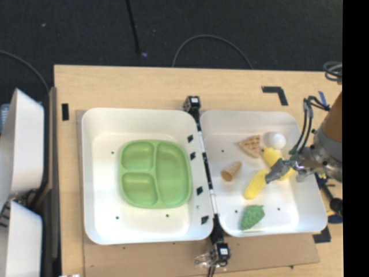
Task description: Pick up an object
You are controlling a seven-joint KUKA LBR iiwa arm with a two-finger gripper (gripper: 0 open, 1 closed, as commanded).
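The right bin holds several small toy foods. A tan wedge lies beside a white ball. Just below them is a short yellow piece, with a longer yellow piece toward the front. A brown cone sits left of these, and a green leafy lump lies near the front wall. My gripper reaches in from the right, low over the bin. It sits between the two yellow pieces and covers part of the short one. Whether anything is in its grasp is unclear.
The left bin holds a green divided plate. A ridge with black clips separates the bins. The grey arm and its cables overhang the right bin's right wall. White boxes stand at the far left.
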